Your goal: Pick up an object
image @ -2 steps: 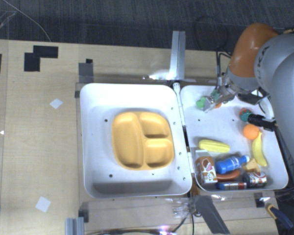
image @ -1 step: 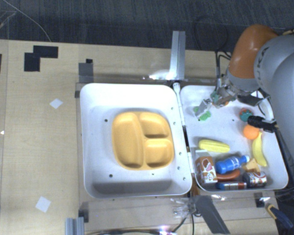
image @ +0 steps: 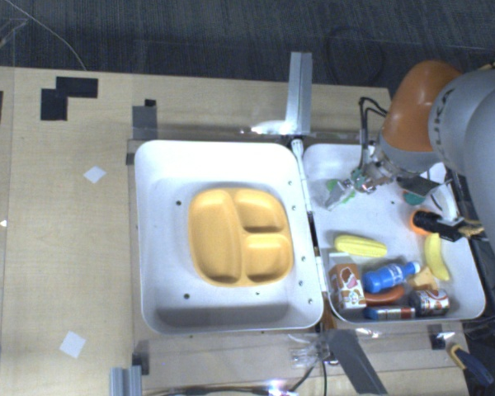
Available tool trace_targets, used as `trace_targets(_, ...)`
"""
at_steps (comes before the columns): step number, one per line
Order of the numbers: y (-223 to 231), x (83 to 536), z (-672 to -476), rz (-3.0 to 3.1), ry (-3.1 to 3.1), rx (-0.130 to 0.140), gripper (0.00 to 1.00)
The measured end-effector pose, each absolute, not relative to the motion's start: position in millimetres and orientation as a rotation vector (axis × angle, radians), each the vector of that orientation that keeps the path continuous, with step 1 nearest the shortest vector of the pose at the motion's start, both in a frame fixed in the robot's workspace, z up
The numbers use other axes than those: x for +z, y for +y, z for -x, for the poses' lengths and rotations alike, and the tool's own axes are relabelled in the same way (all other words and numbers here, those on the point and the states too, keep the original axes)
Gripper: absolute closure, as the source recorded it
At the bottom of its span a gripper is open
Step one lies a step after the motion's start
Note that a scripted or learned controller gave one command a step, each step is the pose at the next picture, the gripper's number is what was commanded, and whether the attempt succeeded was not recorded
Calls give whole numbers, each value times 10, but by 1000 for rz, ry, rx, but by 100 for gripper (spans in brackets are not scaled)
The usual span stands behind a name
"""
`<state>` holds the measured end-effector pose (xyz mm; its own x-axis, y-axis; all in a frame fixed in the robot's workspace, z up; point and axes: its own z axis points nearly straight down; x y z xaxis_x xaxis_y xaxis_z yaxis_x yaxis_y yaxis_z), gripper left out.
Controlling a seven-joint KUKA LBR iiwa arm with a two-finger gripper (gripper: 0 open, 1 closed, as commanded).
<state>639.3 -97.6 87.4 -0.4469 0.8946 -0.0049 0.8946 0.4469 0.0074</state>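
We see the gripper (image: 356, 180) low in the right bin (image: 477, 299) near its far left corner, we cannot tell its state, corn cob (image: 360, 244), blue bottle (image: 389, 275), banana (image: 435, 256) nearer us, yellow divided tray (image: 238, 235) in the left bin (image: 153, 246).

The pincer (image: 352, 185) hangs low over the right bin (image: 472, 297); the corn cob (image: 360, 245) lies just below it, the yellow tray (image: 238, 236) to its left.
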Motion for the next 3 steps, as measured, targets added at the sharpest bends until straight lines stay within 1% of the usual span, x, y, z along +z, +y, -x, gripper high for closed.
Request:
trace_targets(1, -969, 1021, -6430, -1633, 2661, 13, 100)
trace_targets(2, -780, 2104, -6119, -1125, 2917, 8, 100)
trace_targets(3, 31, 1842, -5273, -1624, 2689, 6, 100)
